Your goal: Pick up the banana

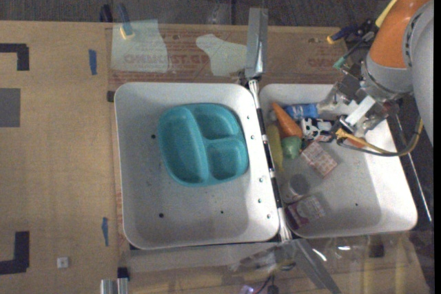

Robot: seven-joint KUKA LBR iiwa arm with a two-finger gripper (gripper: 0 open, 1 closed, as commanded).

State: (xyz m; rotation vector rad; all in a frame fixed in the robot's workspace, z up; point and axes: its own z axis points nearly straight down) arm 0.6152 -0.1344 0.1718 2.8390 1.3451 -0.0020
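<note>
The banana [275, 142] lies in the right bin [386, 213], tight against that bin's left wall. Its long side runs along the wall, from the far edge toward the near edge. A carrot [286, 120] and a green fruit [292, 147] sit just beside it. The gripper [339, 126] hangs over the far part of the same bin, to the banana's right. I cannot tell how the gripper is set, and nothing shows in its grip. It likely needs to move left toward the wall.

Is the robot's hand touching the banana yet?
Apart. The camera view shows the hand over the right bin's far side, with the carrot and bare floor between it and the banana along the left wall.
</note>
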